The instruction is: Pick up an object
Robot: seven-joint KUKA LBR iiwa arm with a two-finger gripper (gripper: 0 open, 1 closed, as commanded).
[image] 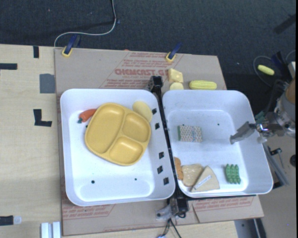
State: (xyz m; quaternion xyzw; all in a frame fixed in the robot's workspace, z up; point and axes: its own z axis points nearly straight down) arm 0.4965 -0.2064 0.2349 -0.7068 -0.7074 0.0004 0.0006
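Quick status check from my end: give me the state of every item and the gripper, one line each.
yellow tray: flat in left bin, upright.
carrot: left bin, partly under the tray's edge.
speckled sponge: flat, right bin, untouched.
green toy: right bin floor, free.
sandwich wedge: lying at right bin's front wall.
corn cob: outside the bins, on cardboard.
gripper: over right bin's edge, holding nothing visible.

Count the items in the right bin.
4: patterned block mid-bin, green piece front right, tan piece and wedge at the front. An orange bit by the divider might be a fifth.
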